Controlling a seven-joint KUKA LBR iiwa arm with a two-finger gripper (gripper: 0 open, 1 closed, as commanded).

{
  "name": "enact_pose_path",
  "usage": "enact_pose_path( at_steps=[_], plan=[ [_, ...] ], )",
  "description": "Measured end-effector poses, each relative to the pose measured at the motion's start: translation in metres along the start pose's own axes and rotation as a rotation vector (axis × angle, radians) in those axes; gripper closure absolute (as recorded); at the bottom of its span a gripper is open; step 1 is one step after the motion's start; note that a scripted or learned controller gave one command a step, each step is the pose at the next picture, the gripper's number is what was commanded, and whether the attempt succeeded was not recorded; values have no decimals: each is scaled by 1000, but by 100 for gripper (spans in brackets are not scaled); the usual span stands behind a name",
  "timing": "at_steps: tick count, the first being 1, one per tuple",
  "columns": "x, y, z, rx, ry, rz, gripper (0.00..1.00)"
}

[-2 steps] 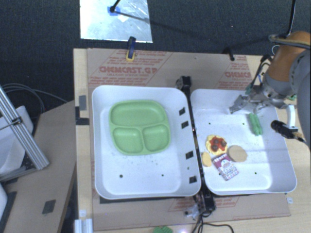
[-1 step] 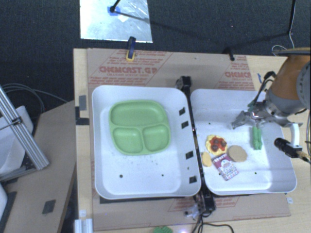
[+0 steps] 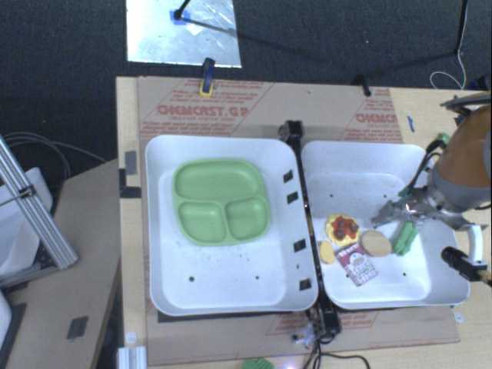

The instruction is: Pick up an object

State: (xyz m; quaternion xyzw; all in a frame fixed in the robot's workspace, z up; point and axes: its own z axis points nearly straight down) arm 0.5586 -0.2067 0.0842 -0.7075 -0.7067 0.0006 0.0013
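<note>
Overhead slanted view of the surface (image 3: 127,206) carrying two shallow white bins side by side on a brown protective sheet (image 3: 231,106) printed in red with "CHEMCAST GP", legible at the upper left and repeated, partly cut off, at the upper right. The left bin (image 3: 165,283) holds a pale green divided plate (image 3: 221,202) with three compartments. The right bin (image 3: 346,171) holds a cluster of small items near its front: a yellow piece topped with red (image 3: 342,227), a small yellow piece (image 3: 327,252) at the bin's left wall, a round tan disc (image 3: 376,243), a green elongated piece (image 3: 405,238) just right of the disc, and a small red-and-white packet (image 3: 358,265) whose printing is too small to read. The arm (image 3: 465,164) enters from the right, its outer parts cut off by the frame edge. The pincer (image 3: 392,212) hangs over the right bin just above the tan disc and green piece; whether it is released or clenched cannot be told, and no item is seen within it. Beyond the surface lies a reflective silver sheet (image 3: 183,20) bearing a small blue mark. A yellow-and-blue clamp (image 3: 207,78) sits at the far edge.
</note>
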Motion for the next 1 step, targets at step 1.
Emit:
enact_pose_path(
  at_steps=[1],
  plan=[
    [0, -19, 0, -2, -1, -1, 0]
  ],
)
